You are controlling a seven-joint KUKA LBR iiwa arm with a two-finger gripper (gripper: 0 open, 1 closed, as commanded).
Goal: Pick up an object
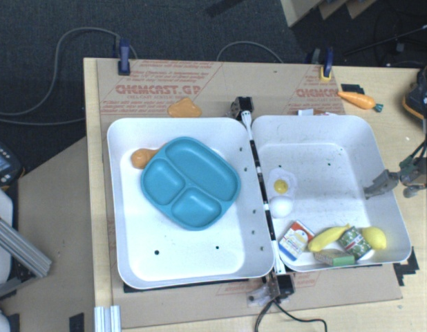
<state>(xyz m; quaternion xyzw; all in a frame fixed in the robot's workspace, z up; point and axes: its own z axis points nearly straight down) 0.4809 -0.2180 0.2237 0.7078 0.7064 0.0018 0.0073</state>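
You had nothing picked yet: the gripper (381, 184) sat at the right bin's (352, 133) right rim, apparently carrying nothing, though I couldn't tell its spread. The banana (329, 236), lemon (374, 238) and carton (294, 241) lay untouched in the near corner.

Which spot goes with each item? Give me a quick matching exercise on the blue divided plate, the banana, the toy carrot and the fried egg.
Items:
1. blue divided plate
2. banana
3. toy carrot
4. fried egg

Places:
A. right bin, left edge
B. on the bench behind the right bin
C. left bin
D. right bin, near edge

Pairs: 1-C, 2-D, 3-B, 4-A
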